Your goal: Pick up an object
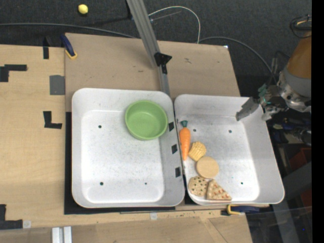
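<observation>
The right bin (243, 151) holds several toy foods along its left side: an orange carrot (185, 141), a yellow corn-like piece (197, 150), a round tan biscuit (207, 167), a dotted cookie (197, 187) and a pizza slice (218, 191). A green bowl (146, 119) sits at the back of the left bin (101, 156). My gripper (248, 109) hangs over the right bin's back right corner, well away from the foods, with nothing seen between its fingers.
A grey metal pole (144, 27) slants in from the top toward the bins' shared wall. A yellow ball (83, 8) lies on the dark floor at the top left. Cables run behind the bench.
</observation>
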